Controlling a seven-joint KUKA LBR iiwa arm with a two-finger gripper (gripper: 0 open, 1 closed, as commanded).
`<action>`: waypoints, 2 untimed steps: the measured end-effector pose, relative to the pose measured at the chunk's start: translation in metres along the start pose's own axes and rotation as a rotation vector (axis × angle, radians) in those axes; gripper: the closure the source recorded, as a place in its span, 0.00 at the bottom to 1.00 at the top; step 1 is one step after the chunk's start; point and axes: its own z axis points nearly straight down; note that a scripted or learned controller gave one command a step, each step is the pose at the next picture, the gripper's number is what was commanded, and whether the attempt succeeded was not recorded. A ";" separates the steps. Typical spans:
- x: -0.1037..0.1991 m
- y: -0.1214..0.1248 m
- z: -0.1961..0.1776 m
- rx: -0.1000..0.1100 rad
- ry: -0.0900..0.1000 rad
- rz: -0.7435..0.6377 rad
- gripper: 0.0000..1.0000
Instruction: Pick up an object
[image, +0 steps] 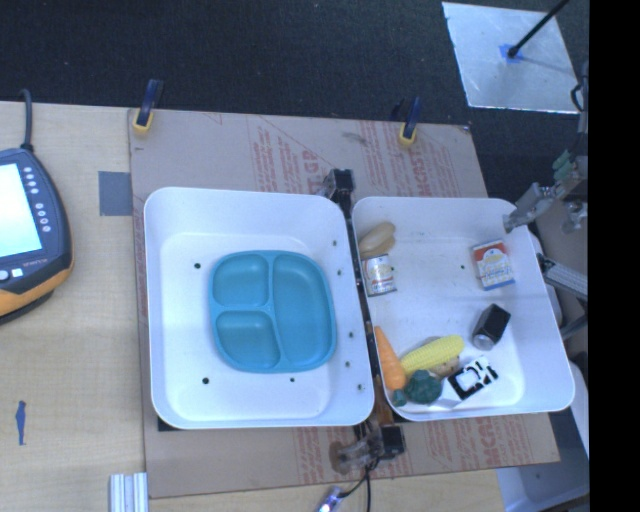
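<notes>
The right bin (440, 230) holds several small objects. A tan rounded piece (377, 238) lies at its far left, with a small can (379, 275) just in front of it. A red and white box (493, 265) sits at the far right, and a black cylinder (491, 325) lies nearer the front. Along the front wall are an orange carrot (389, 358), a yellow corn cob (432, 352), a green lump (423, 388) and a black and white piece (472, 380).
The left bin (170, 230) bears a blue divided plate (272, 310). A grey metal bracket (535, 203) juts in at the right edge, by the right bin's far corner. A teach pendant (25, 235) lies on the bench at far left. Clamps (146, 108) hold the board's back edge.
</notes>
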 end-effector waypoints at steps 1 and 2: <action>-0.003 0.031 0.114 0.002 0.000 -0.003 0.00; -0.003 0.049 0.152 0.001 -0.001 -0.004 0.00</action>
